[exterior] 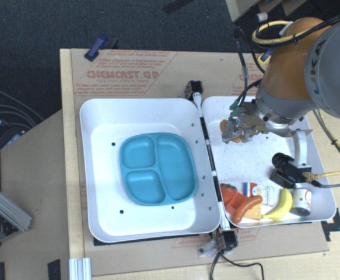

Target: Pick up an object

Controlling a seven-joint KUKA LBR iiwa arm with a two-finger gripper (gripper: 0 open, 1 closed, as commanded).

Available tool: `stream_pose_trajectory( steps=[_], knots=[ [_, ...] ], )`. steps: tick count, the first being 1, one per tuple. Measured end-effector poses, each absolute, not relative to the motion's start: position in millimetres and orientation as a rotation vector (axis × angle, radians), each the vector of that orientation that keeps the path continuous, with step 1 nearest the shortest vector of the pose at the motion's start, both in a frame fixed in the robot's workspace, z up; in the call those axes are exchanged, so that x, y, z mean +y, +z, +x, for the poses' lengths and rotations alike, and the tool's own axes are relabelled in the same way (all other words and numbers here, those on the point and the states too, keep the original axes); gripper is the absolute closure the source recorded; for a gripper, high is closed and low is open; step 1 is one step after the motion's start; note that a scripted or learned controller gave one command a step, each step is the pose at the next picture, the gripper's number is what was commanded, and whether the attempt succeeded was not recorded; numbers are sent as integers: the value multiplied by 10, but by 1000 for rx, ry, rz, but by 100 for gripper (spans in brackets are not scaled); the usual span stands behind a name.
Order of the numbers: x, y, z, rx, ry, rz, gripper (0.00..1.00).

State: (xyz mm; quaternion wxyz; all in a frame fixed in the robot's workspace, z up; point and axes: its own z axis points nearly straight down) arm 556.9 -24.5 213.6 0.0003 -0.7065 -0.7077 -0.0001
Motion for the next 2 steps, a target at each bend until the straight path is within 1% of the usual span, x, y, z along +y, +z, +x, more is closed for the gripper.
stream_pose_trajectory(
  steps=[1,2],
  knots=[
    [296,2651,4789,-2220,3,-2218,100],
    [-24,2696,4792,-2221,1,-2222,100]
  ],
)
